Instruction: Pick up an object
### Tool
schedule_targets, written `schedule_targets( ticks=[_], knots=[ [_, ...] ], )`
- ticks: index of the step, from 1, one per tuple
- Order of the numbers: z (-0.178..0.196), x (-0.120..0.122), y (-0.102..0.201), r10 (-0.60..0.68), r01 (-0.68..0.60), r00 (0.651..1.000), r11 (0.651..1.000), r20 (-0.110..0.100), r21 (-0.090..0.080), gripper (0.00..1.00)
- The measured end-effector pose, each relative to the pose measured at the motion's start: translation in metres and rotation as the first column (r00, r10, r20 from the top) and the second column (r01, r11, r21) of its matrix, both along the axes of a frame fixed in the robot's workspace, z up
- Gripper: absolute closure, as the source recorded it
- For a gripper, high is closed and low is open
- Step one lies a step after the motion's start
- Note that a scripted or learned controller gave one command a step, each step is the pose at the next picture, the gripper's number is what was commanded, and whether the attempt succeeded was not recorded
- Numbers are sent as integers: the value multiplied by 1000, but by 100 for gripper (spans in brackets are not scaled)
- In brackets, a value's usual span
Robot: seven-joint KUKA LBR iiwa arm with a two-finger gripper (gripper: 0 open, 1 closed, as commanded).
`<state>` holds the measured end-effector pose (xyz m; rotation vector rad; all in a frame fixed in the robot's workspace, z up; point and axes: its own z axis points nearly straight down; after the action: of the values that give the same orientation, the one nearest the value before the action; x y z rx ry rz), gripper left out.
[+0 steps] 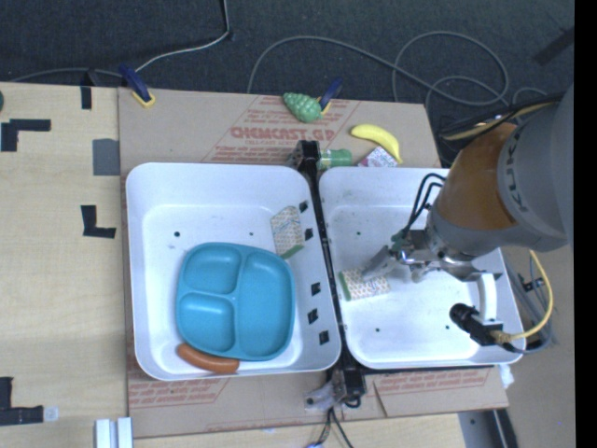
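While the pincer [390,261] hangs mid-bin, white floor lies open around it.

Two bins side by side. In left bin [149,250]: plate [234,301], sausage [208,359] touching its near edge, packet [287,228] against the right wall. In right bin [410,343]: packet [366,285], gripper [399,255] just right of it. Banana [376,140] lies behind the bins.
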<state>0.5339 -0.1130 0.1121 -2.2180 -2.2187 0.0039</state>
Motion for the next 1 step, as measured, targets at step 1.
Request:
schedule_targets(
  ticks=[1],
  knots=[
    [-23, -5, 16, -1, 1, 1000, 1000, 16, -4, 0]
  ],
)
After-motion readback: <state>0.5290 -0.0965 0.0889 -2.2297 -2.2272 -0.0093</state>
